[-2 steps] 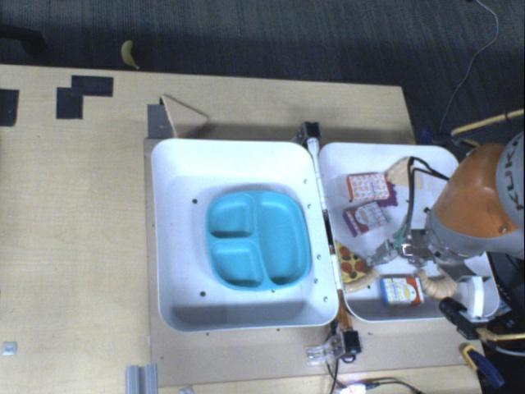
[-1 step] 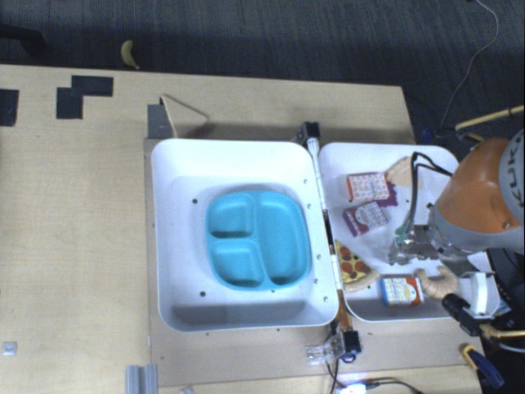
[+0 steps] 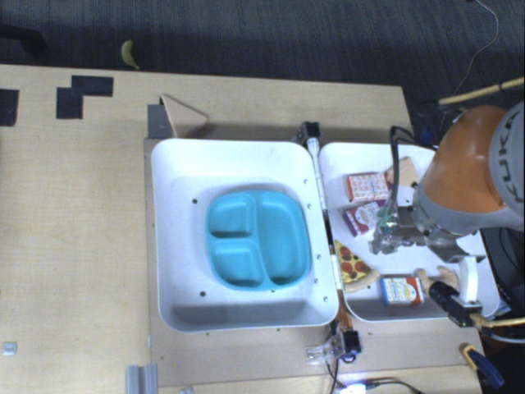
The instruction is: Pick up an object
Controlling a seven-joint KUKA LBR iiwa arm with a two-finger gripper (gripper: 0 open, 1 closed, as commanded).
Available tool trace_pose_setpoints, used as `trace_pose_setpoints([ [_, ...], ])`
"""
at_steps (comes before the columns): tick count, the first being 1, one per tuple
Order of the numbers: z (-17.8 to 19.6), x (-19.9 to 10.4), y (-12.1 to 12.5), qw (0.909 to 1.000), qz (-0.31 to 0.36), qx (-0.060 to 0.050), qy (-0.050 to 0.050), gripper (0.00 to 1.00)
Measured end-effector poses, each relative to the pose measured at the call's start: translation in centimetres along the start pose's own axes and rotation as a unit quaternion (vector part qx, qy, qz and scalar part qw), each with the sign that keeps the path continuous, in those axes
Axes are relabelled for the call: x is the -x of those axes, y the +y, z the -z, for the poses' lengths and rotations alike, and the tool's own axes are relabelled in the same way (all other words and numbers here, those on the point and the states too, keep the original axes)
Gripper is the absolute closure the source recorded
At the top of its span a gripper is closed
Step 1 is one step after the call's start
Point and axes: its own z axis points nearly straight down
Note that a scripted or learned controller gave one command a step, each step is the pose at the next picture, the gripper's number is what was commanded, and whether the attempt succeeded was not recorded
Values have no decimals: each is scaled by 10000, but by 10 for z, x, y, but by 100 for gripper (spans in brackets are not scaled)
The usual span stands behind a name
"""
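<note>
We are lowering the gripper [image 3: 392, 238] into the right bin [image 3: 361, 309], over the dark red packet [image 3: 361, 217]; its opening we cannot tell. We are centring before closing, avoiding the pizza slice [image 3: 353, 266].

Two white bins sit side by side on the tabletop [image 3: 82, 245]: the left bin [image 3: 176, 220] and the right bin [image 3: 336, 171]. The left bin holds one blue tray [image 3: 258, 236], and that tray has three compartments. In the right bin there are two small cartons, a red one [image 3: 366, 187] and one with an orange and blue label [image 3: 400, 290]. There is also one pizza slice [image 3: 353, 266], one dark red packet [image 3: 359, 217] and one tan piece [image 3: 405, 171] by the far rim. Some of the bin's contents are hidden under the one arm [image 3: 467, 171], so the count there may be short. Three black patches [image 3: 82, 93] mark the tabletop at upper left.
</note>
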Motion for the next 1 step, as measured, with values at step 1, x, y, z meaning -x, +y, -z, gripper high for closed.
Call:
trace_pose_setpoints([
  [1,0,1,0,10000,-6,-3,-3,0],
])
